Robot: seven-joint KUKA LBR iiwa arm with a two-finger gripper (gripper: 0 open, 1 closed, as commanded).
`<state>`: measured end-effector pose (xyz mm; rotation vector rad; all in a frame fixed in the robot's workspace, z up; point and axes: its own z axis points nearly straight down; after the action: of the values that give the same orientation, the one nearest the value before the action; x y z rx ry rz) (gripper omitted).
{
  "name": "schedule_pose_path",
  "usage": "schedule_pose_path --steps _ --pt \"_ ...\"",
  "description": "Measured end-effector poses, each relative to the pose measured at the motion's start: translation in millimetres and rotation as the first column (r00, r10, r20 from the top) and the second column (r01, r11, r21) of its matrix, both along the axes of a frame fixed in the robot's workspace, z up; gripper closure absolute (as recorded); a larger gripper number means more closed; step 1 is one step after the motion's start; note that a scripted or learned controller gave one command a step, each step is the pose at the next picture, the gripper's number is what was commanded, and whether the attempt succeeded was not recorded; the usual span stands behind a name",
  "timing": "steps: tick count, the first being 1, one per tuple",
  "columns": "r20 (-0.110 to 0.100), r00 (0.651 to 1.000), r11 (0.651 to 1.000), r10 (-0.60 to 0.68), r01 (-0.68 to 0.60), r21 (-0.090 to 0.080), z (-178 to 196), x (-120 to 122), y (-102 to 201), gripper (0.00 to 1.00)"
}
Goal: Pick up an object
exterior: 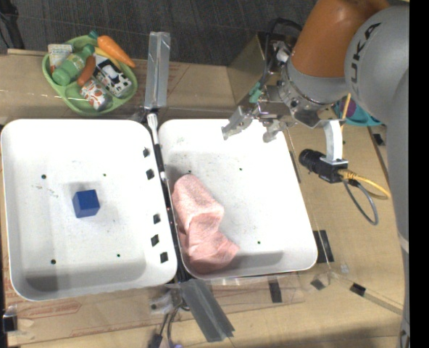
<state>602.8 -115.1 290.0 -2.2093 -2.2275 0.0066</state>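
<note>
Bench (200, 85): brown board surface carrying both bins, with strips of grey tape along its near edge and between the bins.
Arm (367, 42): grey with an orange band, entering from the right and reaching over the far right corner of the right bin.
Left bin (26, 216): shallow, white, touching the right bin along a shared edge with black clips.
Right bin (280, 201): shallow, white, speckled with a few dark marks on its floor.
Pink cloth (198, 223): a crumpled, folded pink lump lying in the right bin, pressed against its left wall and stretching toward the near edge.
Green bowl (66, 96): on the bench beyond the far left bin, heaped with toy food, among it an orange carrot (113, 48).
Pincer (251, 127): hanging above the far edge of the right bin, its two light fingers spread apart with nothing between them.
Cloth against pincer: the cloth lies nearer and to the left of the pincer, well apart from it, with bare bin floor between.
Blue cube (86, 202): small, sitting alone near the middle of the left bin, far left of the pincer.
</note>
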Motion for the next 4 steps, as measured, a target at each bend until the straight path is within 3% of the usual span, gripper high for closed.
schedule_pose_path --steps 1,2,3,4 --pt "-0.004 1.0 1.0 0.005 -0.005 0.0 9.1 0.2 1.0 1.0" --pt "-0.003 1.0 1.0 0.005 -0.005 0.0 9.1 0.2 0.8 0.0" --pt "0.0 0.999 0.999 -0.041 0.041 0.0 -84.4 -95.4 -15.6 0.0" --pt "0.005 0.999 0.999 0.034 -0.034 0.0 -198.3 -55.0 -11.4 0.0"
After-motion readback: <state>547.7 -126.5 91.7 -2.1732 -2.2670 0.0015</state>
